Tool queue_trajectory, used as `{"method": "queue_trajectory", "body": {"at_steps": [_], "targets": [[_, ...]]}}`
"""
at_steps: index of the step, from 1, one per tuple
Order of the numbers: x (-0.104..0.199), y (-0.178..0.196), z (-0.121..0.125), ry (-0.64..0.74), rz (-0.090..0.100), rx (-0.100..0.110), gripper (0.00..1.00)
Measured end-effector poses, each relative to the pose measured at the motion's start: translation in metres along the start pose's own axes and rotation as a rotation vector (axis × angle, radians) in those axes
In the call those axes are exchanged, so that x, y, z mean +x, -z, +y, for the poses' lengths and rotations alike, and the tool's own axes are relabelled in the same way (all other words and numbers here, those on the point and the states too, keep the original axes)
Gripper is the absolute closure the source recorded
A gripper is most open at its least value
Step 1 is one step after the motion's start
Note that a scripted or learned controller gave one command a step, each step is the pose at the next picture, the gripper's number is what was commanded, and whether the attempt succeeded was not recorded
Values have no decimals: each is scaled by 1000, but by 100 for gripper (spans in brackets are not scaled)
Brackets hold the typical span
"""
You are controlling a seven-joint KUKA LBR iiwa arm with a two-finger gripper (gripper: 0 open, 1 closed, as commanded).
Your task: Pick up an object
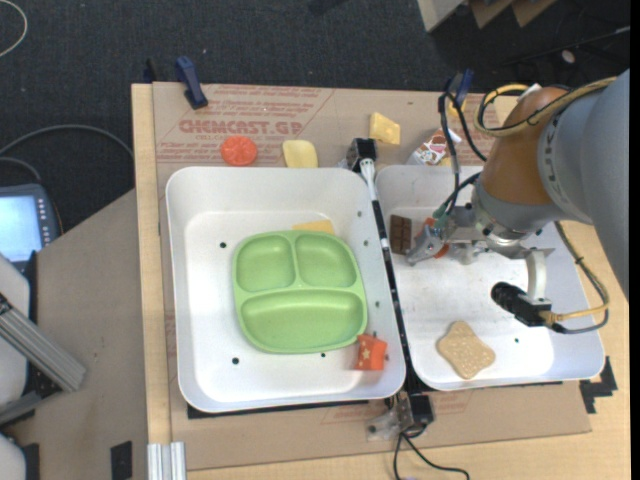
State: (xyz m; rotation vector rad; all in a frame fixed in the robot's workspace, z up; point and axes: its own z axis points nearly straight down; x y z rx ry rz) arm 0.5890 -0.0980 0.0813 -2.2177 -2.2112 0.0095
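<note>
The brown block (401,233) sits at the right bin's (570,358) ten o'clock edge, my gripper (432,245) low beside it at three o'clock, presumably for grasping, its grip unreadable.

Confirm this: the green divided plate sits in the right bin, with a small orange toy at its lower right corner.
Wrong bin. The camera view shows the green plate in the left bin, not the right one. The orange toy is at its lower right corner, as stated.
</note>
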Motion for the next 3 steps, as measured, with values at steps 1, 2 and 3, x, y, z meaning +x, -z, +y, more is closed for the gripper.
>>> {"method": "queue_trajectory", "body": {"at_steps": [1,2,3], "targets": [[-28,5,49,3,-6,-17,0],[-27,15,47,5,-6,-16,100],[27,109,-2,8,-1,-16,100]]}}
